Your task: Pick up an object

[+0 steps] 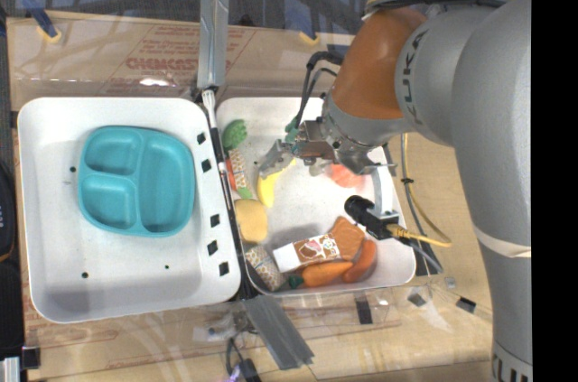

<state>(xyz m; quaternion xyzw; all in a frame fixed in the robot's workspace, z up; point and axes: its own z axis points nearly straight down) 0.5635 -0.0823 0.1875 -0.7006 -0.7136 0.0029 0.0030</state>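
Gripper (282,153) sits low in the right bin (312,114) at frame centre, fingers parted a little, nothing between them. Nearest target is the yellow piece (268,188) just below the tips, green toy (236,134) to their left. Best to centre over the yellow piece, drop straight, then close, keeping off the bin wall.

Black capital letters run down the grey casing of the robot arm (470,73), just below its orange band; they read "KUKA", seen sideways and partly cut off. Faded red print crosses the brown cardboard sheet (117,46) behind the bins, but the words are too blurred to read. A small carton (312,251) in the right bin (271,114) carries a brown picture; any lettering on it is illegible.
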